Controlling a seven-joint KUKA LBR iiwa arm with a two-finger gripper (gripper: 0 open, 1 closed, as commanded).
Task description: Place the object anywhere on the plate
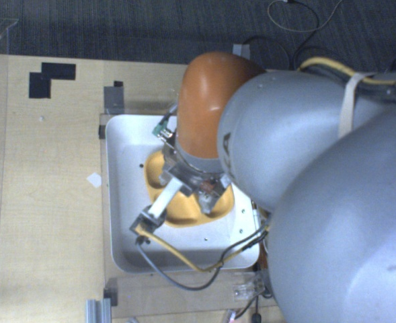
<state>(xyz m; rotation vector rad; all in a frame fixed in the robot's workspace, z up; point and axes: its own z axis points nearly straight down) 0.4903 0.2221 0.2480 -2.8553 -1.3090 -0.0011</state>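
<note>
- Plainly, the gripper [196, 192] hangs low over the yellow plate [156, 170], which lies in the white bin [127, 147] on the bench [50, 200]; the grey arm [305, 147] and its orange band [208, 99] cover the middle of the plate.
- Whether the claw is apart, together or clamped on something cannot be told; the wrist hides its working end.
- The object itself cannot be picked out with certainty; if it is carried, it is under the wrist and above the plate, but that is a guess.
- A pale bar [159, 210] juts from under the wrist, with a cable [184, 264] running from its far tip; I cannot tell whether it is tool hardware or the task's thing.
- The bar's long axis runs from upper right to lower left, its free end pointing at the bin's near-left corner; it crosses the plate's lower-left rim, so the tip lies past the yellow.
- The step in hand looks like the release over the plate; to do it well, keep the claw centred on the yellow and clear of the rim.
- Lower until the load is just above the plate before letting go, so that it cannot roll off.
- A long thing is best laid across the plate's middle, with neither end overhanging; then lift straight up, with no sideways drag.
</note>
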